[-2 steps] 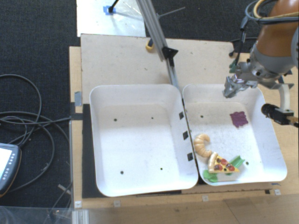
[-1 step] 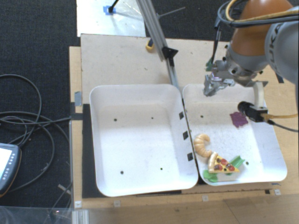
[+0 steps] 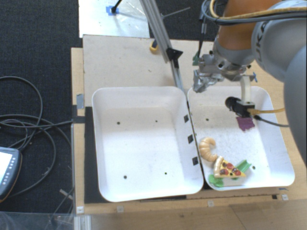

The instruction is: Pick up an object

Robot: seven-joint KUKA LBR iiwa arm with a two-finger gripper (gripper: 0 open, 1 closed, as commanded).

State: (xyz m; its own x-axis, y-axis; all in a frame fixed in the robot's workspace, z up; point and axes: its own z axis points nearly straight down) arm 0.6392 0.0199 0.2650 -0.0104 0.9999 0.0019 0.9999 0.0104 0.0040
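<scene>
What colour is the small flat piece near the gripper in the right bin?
Purple, clearest in the camera view.

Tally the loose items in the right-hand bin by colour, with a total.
Beige, the croissant-like curl: 1
Purple, the small piece near the far side: 1
Yellow with red spots, the pizza slice: 1
Green, the piece partly under the pizza slice: 1
Total: 4

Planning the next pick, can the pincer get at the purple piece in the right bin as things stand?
Probably yes. The purple piece lies alone on the right bin floor, apart from the croissant and pizza slice, open from above. The pincer hangs over that bin's far left corner.
</scene>
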